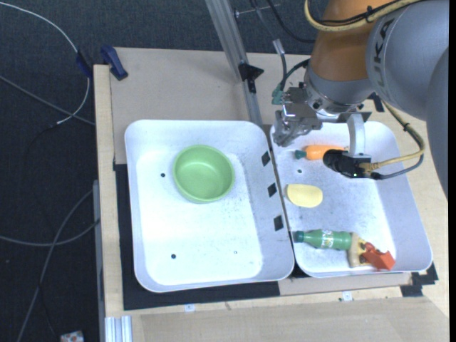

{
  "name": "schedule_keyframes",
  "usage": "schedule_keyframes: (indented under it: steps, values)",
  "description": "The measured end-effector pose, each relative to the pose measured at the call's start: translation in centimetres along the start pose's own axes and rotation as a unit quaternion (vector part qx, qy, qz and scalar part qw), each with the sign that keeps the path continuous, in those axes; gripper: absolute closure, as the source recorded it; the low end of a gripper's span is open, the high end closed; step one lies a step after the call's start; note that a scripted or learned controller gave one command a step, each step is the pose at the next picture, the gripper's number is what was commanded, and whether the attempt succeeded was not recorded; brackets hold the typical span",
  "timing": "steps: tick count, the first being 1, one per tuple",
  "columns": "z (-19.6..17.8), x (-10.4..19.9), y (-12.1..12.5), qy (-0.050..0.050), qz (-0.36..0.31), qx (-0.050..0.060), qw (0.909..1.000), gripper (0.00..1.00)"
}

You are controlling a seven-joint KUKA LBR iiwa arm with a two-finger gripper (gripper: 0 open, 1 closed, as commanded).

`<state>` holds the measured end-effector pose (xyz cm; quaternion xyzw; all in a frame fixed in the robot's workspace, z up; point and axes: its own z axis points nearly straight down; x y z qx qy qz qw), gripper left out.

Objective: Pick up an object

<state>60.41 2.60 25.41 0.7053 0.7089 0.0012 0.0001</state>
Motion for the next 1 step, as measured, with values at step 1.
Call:
schedule_keyframes:
  steps: [1]
  values:
    - [0.58, 4.64, 2.58, 0.000, 0.000, 0.000, 1.0000, 1.00]
